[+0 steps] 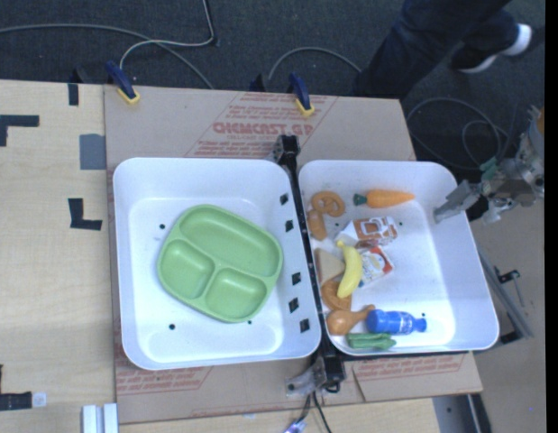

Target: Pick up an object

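The right bin (459,282) holds a pile of toy food. A carrot (387,198) and a pretzel (328,204) lie at its far end. A red-and-white packet (376,233) and a banana (349,271) sit in the middle. At the near end are a blue bottle (396,321) and a green pea pod (370,341). My gripper (457,203) hangs over the bin's right rim, to the right of the carrot and apart from every object. Nothing shows in its grasp.
A green divided plate (221,262) lies in the left bin (134,242). A black divider with clips (297,242) runs between the bins. Brown food pieces (337,296) lie along the right bin's left wall. Cables and a person's legs are beyond the bench.
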### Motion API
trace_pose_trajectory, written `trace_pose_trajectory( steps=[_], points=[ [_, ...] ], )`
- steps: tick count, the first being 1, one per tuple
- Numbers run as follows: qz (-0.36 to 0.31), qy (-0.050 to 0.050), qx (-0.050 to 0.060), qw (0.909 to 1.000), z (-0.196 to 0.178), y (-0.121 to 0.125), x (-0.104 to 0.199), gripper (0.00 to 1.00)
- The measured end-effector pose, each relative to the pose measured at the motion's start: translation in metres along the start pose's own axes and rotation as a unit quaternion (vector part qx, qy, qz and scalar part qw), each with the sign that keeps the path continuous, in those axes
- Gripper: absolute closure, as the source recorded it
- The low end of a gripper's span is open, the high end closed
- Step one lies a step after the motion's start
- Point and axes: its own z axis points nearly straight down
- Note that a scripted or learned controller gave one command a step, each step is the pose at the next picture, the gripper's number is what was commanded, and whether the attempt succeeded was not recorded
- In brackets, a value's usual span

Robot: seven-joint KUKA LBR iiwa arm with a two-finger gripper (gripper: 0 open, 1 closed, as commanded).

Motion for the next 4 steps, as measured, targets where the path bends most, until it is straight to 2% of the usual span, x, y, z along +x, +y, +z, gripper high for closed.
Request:
trace_pose_trajectory(
  steps=[1, 2, 3, 4],
  points=[
    [0.0, 0.001, 0.002, 1.0, 0.149, -0.009, 0.057, 0.0],
    [-0.001, 0.0, -0.002, 1.0, 0.192, 0.034, 0.101, 0.0],
    [0.0, -0.002, -0.003, 1.0, 0.181, 0.034, 0.099, 1.0],
    [0.0, -0.002, -0.003, 1.0, 0.181, 0.034, 0.099, 0.0]
  ],
)
